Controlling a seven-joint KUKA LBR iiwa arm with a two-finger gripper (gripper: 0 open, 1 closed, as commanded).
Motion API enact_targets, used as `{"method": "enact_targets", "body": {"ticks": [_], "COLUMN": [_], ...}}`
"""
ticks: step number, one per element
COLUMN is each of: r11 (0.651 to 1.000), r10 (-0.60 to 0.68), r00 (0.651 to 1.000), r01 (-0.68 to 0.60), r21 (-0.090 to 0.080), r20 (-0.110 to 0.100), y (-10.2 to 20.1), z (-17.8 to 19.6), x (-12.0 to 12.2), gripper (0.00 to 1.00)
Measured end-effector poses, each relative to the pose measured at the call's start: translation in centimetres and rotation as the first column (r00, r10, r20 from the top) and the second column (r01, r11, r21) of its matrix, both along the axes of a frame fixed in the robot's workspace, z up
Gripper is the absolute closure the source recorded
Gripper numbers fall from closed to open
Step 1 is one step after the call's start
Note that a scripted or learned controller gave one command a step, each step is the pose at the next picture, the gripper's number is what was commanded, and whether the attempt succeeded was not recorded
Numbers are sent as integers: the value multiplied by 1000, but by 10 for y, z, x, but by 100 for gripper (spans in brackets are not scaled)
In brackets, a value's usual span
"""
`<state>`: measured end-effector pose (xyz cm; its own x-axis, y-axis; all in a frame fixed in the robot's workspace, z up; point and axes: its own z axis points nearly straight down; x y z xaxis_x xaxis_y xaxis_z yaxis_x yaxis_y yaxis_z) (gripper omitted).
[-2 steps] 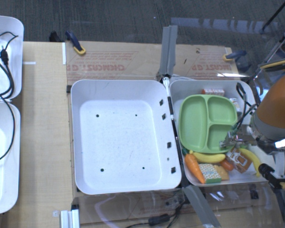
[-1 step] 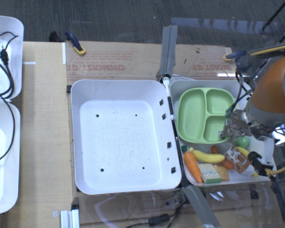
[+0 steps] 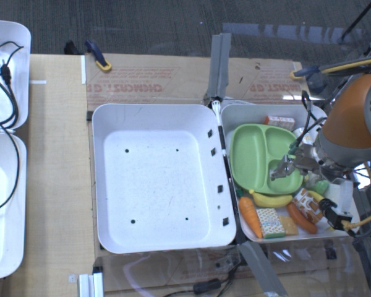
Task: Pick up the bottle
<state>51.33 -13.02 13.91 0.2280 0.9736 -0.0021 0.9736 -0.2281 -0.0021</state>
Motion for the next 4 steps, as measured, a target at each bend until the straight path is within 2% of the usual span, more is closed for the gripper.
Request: {"method": "enact_targets", "body": {"ticks": [1, 2, 3, 4], "r11": [984, 986, 979, 1000], "r10": [177, 163, 204, 26], "r00": [984, 987, 979, 1000], "r01": [-177, -163, -204, -26], "r21": [-4, -16, -17, -1], "r20": [8, 8, -2, 0], "y": [-8, -16, -16, 75], "z": [-42, -34, -44, 82], "x": [2, 0, 54, 96], "gripper": [0, 100, 100, 100]}}
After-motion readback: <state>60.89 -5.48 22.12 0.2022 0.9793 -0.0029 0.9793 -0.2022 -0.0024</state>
